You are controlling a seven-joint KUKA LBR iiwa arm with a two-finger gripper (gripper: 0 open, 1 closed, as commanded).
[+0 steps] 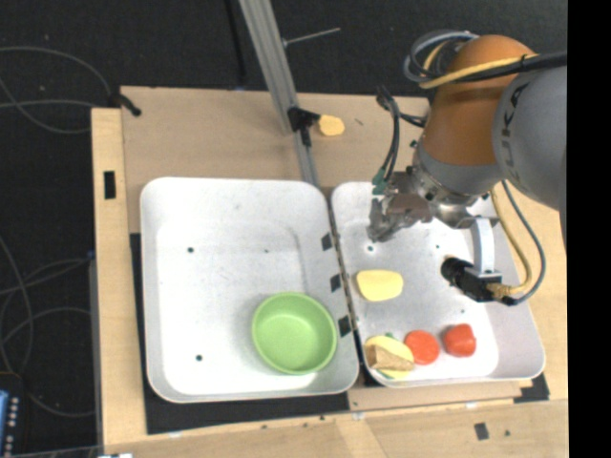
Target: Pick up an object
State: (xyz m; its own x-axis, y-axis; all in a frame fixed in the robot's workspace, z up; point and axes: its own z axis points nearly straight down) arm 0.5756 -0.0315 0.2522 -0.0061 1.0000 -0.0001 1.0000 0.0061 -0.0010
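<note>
Camera view shows you the gripper (382, 225) over the right bin (516, 351), above the yellow object (379, 285) and carrying nothing; its opening cannot be judged. Pick not begun; 3 other items lie at the near edge.

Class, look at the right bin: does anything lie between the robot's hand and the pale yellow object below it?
Nothing visible does. The hand hangs near the right bin's upper left corner, and bare white floor separates it from the pale yellow object.

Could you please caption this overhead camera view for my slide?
KUKA gripper poised above yellow object in right bin; green bowl in left bin.
</note>
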